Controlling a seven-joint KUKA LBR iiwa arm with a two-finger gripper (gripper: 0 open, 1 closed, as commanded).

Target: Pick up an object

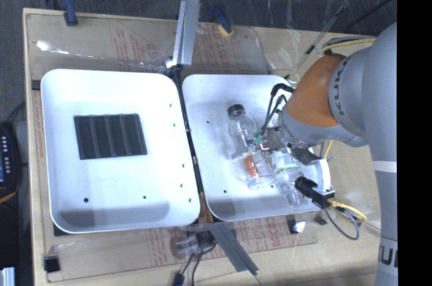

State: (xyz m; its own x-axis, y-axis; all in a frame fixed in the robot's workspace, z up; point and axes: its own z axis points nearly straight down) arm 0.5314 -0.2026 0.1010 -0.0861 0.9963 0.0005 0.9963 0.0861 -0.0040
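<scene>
Reaching in from the right of the frame, the arm (351, 96) sets its gripper (273, 143) low in the right bin (209, 96), over a clear bottle (241, 124) and other clear plastic items (260, 170). The left bin (61, 96) holds a dark ridged block (110, 136).

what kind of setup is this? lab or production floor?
Looks like a research lab grasping rig: two white bins clamped on a plywood bench, a KUKA arm with its end effector over clear bottles, loose cables.
</scene>
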